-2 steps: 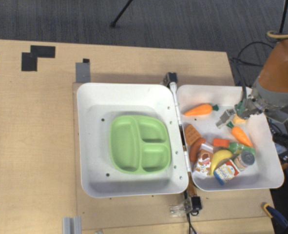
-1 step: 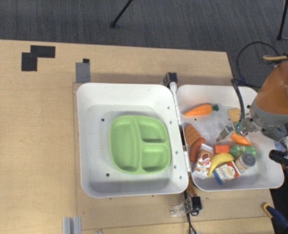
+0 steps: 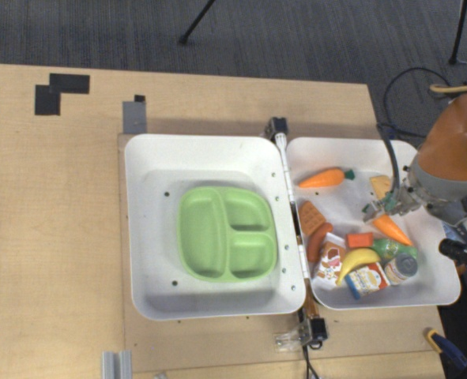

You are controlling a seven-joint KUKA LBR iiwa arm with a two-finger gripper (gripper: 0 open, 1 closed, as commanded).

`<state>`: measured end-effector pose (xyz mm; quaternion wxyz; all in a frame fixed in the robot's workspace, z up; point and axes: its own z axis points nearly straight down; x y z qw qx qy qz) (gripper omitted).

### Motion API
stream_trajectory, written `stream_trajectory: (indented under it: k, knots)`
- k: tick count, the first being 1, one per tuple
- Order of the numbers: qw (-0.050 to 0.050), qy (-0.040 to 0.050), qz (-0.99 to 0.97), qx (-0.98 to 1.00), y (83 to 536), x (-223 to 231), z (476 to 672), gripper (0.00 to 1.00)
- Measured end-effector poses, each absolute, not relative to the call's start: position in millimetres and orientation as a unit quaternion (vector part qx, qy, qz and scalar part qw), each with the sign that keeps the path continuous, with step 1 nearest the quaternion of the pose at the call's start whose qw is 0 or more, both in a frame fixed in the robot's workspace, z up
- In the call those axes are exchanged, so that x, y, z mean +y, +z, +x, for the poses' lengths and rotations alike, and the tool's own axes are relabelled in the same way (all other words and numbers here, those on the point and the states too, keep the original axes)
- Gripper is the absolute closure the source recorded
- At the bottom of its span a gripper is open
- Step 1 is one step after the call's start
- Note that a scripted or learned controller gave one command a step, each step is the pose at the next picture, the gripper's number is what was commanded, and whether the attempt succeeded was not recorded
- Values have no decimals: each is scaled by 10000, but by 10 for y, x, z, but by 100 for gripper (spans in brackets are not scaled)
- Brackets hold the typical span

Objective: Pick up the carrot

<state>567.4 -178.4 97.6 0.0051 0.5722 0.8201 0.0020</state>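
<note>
Camera view shows the claw low in the right bin, just above a carrot. I cannot tell its state. It should drop straight, then squeeze the carrot's middle.

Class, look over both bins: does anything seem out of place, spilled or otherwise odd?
Nothing looks spilled or broken. The toy food lies heaped in the right bin, with one carrot lying apart and another by the pincer. The green plate sits slightly askew in the left bin.

The arm runs off the right edge, and its bulk hides the bin's right wall behind the gripper. Finger gap's too small to read tbh.
</note>
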Motion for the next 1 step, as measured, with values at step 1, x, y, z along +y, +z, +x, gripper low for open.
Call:
stream_trajectory:
  k: [1]
  knots:
    - [15, 9, 6758, 7371, 1916, -1395, 5318, 100]
